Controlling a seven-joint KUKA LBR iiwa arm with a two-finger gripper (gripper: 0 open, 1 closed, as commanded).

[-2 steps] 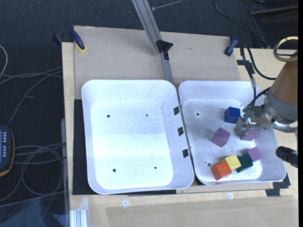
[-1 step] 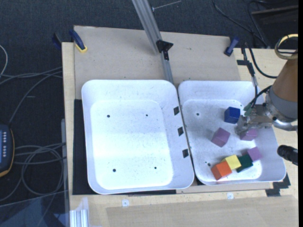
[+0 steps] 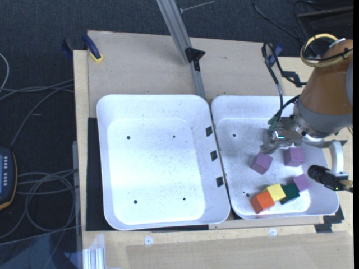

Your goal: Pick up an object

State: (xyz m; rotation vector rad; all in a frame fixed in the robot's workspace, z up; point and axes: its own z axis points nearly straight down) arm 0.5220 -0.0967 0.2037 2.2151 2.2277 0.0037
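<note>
The two-finger gripper [image 3: 273, 144] hangs low in the right white bin [image 3: 235, 203]; how far it is open cannot be told. Just beneath sits a small purple cube [image 3: 261, 163], turned corner-on, with no clear long axis.

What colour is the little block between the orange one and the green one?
Yellow. The block sits in the right bin, clear in the camera view.
</note>
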